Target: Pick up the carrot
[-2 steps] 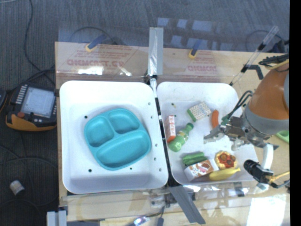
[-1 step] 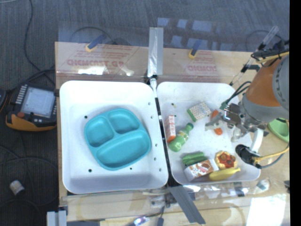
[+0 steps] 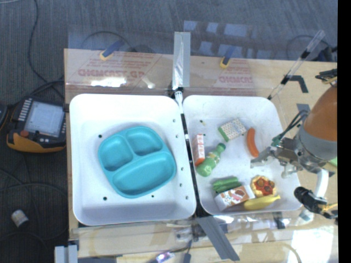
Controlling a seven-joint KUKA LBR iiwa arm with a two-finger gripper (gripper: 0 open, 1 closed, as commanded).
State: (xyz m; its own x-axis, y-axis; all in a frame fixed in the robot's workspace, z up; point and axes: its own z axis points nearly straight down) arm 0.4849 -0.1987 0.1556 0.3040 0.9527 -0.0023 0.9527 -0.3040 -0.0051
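The carrot (image 3: 252, 142), a short orange-red stick, lies in the right bin (image 3: 263, 106) near its right wall, pointing roughly up and down. My gripper (image 3: 274, 163) hangs just right of and below the carrot, over the bin's right side, not touching it. Its fingers are spread open with nothing between them. The grey arm with its orange band (image 3: 326, 116) comes in from the right edge.
The right bin also holds a checkered box (image 3: 232, 129), a green bottle (image 3: 211, 160), a red-white packet (image 3: 199, 148), a green vegetable (image 3: 226, 183), a small carton (image 3: 233, 196), a banana (image 3: 261, 203) and a red-yellow toy (image 3: 263, 186). A blue divided plate (image 3: 137, 160) sits in the left bin.
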